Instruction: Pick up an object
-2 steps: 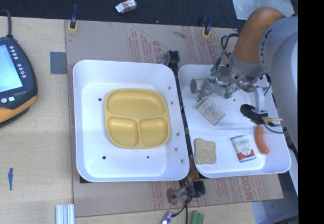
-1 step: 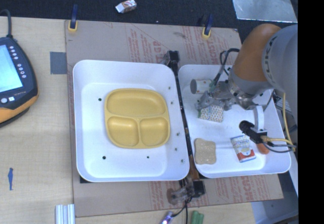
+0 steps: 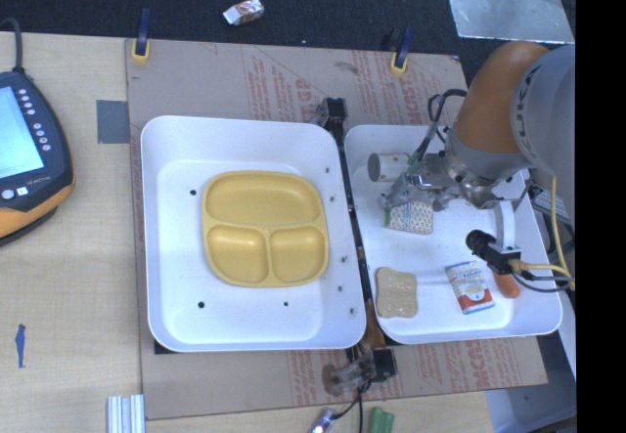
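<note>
Honestly, I cannot tell whether the jaws are spread or pressed together. They hang low in the right bin (image 3: 440,316), just above a small patterned packet (image 3: 411,217), my likeliest pick, with one grey cylinder (image 3: 384,166) near it. I'd centre over the packet, drop straight down and close across its narrow side. Further out I count one tan pad (image 3: 396,291), one small carton (image 3: 470,286), one orange piece (image 3: 508,283), and one yellow divided plate (image 3: 264,226) in the left bin (image 3: 174,306).
</note>
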Controlling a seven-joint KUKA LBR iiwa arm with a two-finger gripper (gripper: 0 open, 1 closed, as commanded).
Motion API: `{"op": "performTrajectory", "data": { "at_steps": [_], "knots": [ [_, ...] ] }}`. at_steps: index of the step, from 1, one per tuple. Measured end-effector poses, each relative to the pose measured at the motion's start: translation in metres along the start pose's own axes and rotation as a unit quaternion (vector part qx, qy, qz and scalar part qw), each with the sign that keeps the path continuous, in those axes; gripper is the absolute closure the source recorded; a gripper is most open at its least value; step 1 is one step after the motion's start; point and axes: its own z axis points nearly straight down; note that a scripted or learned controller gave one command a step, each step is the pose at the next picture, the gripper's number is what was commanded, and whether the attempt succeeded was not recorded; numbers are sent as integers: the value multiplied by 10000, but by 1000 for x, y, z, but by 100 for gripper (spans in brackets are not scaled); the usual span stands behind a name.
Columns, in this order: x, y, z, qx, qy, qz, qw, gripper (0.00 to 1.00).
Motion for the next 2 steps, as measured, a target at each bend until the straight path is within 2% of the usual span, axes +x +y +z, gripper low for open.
{"op": "performTrajectory", "data": {
  "at_steps": [1,2],
  "knots": [
    [48,21,-91,-30,11,-2,10000,100],
    [91,-23,-89,-7,1,-14,10000,100]
  ]
}}
